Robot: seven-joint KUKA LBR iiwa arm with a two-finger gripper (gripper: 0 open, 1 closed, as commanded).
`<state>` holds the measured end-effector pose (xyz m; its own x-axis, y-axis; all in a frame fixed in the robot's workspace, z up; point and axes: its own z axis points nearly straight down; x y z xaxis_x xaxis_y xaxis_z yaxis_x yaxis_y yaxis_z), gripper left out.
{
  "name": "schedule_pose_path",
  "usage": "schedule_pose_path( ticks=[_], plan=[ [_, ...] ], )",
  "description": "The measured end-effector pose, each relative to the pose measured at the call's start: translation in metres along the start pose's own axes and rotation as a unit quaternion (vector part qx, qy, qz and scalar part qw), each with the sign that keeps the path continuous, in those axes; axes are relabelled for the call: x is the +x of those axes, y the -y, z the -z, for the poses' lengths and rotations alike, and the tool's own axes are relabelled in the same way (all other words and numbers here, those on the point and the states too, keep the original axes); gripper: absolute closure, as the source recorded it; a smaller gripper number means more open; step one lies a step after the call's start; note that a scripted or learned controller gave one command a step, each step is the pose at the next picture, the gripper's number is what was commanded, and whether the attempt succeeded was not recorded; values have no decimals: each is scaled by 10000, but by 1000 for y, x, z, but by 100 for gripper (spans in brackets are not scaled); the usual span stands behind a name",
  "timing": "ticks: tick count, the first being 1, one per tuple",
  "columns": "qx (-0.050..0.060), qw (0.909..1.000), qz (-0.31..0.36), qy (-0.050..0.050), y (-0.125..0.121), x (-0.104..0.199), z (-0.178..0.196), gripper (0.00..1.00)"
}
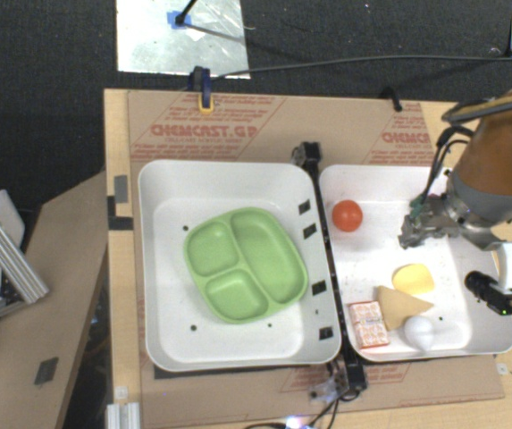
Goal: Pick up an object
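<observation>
In the right bin (376, 186) lie a red-orange ball (347, 215) near the left wall, a yellow round piece (413, 279), a tan wedge (401, 306), a white egg-like object (418, 332) and a small red-and-white packet (368, 323). My gripper (414, 231) hangs over the right half of this bin, right of the ball and just above the yellow piece. Nothing shows between its tips. The arm's grey body with its orange band (501, 164) reaches in from the right.
The left bin (162, 239) holds a green three-compartment plate (243, 263). Black clips (309, 232) sit along the wall between the two bins. A black cable (372, 61) runs across the back, and a blue clamp (202, 85) stands at the bench's far edge.
</observation>
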<state>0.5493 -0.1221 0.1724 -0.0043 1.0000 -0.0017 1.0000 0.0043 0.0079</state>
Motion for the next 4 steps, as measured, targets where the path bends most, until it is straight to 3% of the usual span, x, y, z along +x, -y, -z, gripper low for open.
schedule_pose_path(
  ticks=[1,4],
  plan=[
    [8,10000,1,-2,-2,0,43,100],
    [32,10000,35,-23,-4,173,68,100]
  ],
)
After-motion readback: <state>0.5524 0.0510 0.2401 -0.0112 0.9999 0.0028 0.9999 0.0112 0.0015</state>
